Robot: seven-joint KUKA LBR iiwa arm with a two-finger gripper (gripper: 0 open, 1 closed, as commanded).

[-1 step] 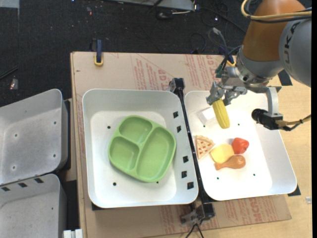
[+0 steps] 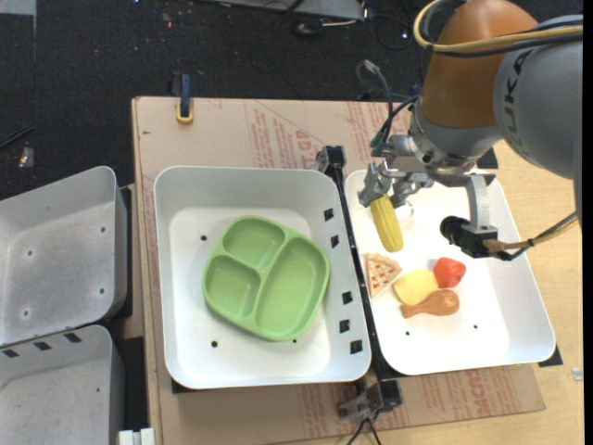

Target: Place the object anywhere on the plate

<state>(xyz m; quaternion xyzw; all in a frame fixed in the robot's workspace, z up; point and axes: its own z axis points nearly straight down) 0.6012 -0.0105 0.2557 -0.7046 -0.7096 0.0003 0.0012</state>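
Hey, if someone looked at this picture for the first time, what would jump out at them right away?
Probably the bright green plate, lying alone in the left bin. Next, the big grey and orange arm reaching in from the right, its gripper right at the top end of a yellow corn cob in the right bin. Below the corn sits a small cluster of toy food: a pizza slice, a yellow piece, a red piece and a drumstick.

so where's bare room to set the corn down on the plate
All three compartments of the green plate are bare; the large right one is roomiest. The right bin is crowded around the corn, pizza slice, lemon and drumstick.
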